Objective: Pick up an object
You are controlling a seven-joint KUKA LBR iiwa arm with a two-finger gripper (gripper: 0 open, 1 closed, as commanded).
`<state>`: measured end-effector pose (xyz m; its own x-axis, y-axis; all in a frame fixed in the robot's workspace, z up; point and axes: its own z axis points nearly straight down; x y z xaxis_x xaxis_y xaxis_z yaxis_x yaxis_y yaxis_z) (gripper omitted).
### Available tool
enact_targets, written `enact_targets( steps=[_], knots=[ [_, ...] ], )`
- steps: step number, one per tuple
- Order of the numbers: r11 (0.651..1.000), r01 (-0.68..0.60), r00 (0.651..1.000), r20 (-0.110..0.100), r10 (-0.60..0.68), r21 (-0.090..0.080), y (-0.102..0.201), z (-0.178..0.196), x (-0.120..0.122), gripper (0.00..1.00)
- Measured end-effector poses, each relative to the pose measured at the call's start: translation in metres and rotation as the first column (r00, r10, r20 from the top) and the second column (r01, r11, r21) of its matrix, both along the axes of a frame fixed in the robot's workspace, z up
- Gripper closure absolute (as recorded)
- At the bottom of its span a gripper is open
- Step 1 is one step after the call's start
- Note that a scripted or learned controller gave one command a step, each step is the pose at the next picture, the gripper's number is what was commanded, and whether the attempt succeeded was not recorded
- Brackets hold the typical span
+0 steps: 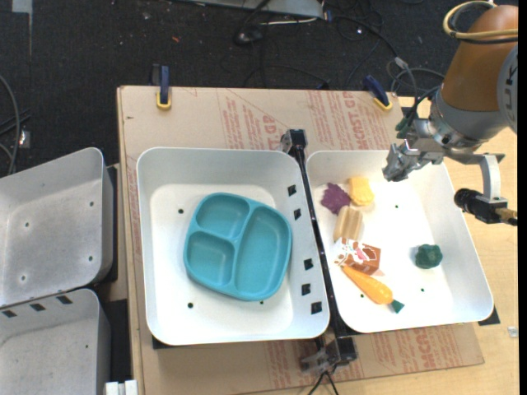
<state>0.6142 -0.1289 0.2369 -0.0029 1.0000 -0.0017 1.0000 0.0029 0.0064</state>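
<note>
- Nothing picked yet, by the look of it: all the toys lie on the floor of the right bin (461, 245), none lifted.
- Gripper (398, 168) up over the far edge of the right bin, hanging from the grey arm (473, 72) on the right; nothing visible between the fingers.
- Open or closed: cannot tell, too dark and small at this angle.
- Nearest candidates just left of and nearer than the gripper: yellow piece (361, 191) touching or nearly touching purple piece (333, 197).
- Nearer again: tan block (347, 222), then red-and-white packet (361, 257), then carrot (370, 286) at the near side, the three in a loose line, close together.
- Green lump (427, 256) alone toward the right, well apart from the rest; probably the easiest target.
- Left bin (156, 220) holding only a teal tray (239, 245), flat and untouched.
- Left to do: choose a toy, descend, close on it, lift clear. Essentially the whole task.
</note>
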Motion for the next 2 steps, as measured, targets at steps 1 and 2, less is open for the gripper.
enact_targets(
  steps=[1, 2],
  knots=[
    [1.0, -0.001, 1.0, 0.0, 0.001, 0.0, 0.0, 0.054, 0.001, 1.0],
    [1.0, -0.004, 1.0, -0.007, 0.004, 0.002, 0.055, 0.052, -0.005, 1.0]
  ],
)
